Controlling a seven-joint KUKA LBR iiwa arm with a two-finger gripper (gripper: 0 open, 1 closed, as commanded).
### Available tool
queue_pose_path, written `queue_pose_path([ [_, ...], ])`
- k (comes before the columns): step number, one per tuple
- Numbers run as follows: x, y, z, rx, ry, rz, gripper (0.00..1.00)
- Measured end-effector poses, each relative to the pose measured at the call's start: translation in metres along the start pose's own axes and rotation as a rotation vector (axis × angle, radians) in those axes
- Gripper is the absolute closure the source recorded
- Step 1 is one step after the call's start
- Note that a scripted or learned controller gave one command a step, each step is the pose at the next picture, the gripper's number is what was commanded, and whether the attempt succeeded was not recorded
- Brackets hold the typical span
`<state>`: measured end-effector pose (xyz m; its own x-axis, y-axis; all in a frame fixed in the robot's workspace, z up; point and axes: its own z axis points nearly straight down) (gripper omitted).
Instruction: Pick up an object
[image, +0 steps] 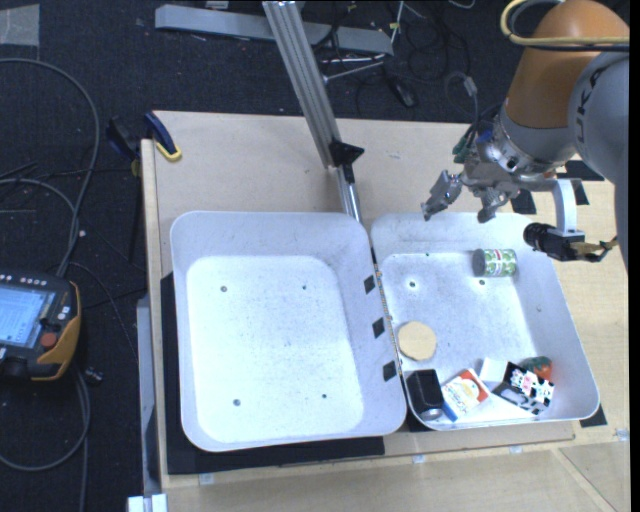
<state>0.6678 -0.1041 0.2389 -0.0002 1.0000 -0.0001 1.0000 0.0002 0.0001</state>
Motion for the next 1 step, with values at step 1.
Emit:
queue_pose_path([
  [1, -0.0433, -0.0128, -0.1698, -0.008, -0.002, 0.002, 0.00],
])
